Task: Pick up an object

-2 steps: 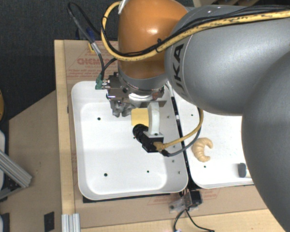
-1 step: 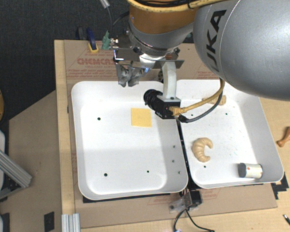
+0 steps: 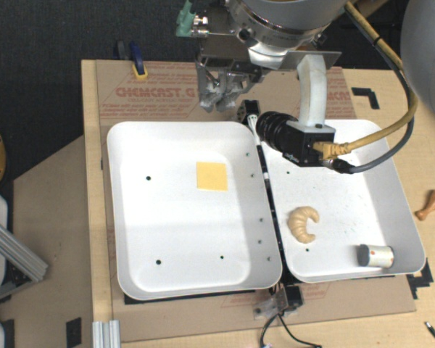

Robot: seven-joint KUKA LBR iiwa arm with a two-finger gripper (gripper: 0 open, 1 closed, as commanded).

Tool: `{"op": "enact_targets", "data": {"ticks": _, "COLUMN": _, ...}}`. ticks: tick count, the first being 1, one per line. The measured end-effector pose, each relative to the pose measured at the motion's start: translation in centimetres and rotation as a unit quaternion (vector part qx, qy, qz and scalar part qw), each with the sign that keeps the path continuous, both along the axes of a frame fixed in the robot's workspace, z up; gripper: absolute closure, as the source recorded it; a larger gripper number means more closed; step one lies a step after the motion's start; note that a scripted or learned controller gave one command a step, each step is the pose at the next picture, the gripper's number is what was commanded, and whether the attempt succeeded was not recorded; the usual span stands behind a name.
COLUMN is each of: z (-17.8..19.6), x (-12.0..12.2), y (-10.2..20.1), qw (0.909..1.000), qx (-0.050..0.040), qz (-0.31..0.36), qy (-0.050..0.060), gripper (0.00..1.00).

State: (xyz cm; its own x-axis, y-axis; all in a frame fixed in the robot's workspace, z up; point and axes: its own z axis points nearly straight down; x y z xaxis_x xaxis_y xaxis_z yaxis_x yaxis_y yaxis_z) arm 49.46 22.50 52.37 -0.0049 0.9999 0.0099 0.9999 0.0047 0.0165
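Hand (image 3: 221, 93) above bins, croissant (image 3: 304, 224), cheese (image 3: 212, 175)

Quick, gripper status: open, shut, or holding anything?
Gripper: cannot be told; it sits above the bench behind the left white bin, nothing visibly between its fingers.

A brown board (image 3: 101, 194) covers the bench, red lettering (image 3: 148, 91) printed near its far edge, a blue-and-yellow clamp (image 3: 136, 59) at the far left corner.

Below the metal pincer (image 3: 219, 93), two bins (image 3: 130, 216) – smooth, glossy white plastic – sit on a matt cardboard surface (image 3: 94, 122).
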Motion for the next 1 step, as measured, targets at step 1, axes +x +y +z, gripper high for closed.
{"op": "enact_targets", "data": {"ticks": 1, "z": -22.05, "x": -1.82, "y": -0.11, "qw": 0.9998, "qx": -0.009, "qz": -0.003, "qy": 0.017, "gripper": 1.0}}
